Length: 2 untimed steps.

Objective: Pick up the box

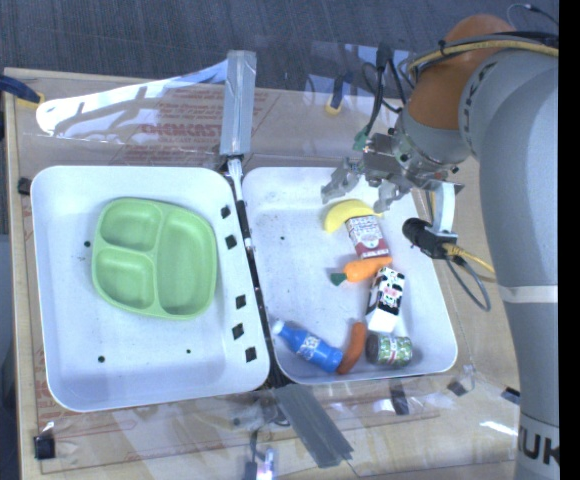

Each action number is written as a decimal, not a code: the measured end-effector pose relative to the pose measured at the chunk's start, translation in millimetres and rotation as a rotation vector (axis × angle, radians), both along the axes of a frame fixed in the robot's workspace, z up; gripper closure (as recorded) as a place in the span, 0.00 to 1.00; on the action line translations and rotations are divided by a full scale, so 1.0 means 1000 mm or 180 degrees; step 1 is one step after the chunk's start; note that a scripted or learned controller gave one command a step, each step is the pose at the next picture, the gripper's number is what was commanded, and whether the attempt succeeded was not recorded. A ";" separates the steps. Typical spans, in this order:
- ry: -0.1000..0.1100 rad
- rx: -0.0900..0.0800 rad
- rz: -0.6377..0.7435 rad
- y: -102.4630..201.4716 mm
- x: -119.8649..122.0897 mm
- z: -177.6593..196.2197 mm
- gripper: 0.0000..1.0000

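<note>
Two fingers of the claw [362,185] spread wide, gripping nothing, hovering just above the banana [344,211]; box [385,299], black-and-white carton, lies farther below it, in the right bin [280,268].

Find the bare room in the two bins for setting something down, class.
Right bin: bare floor on its left, between the divider and the banana. Its right side and lower edge are crowded. Left bin: bare margins around the green plate, widest below it.

Glossy white plastic bins [60,368] hold a matt green plastic plate [155,258].
</note>
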<state>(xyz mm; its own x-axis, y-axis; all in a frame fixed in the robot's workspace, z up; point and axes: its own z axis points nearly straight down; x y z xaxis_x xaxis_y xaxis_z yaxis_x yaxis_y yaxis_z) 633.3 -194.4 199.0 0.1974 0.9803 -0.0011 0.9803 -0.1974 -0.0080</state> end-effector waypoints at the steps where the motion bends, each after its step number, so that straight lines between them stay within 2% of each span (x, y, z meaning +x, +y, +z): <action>1: -0.0003 0.0006 0.0129 -0.007 0.001 -0.003 0.00; 2: -0.0002 0.0007 0.0130 -0.007 0.001 -0.003 0.00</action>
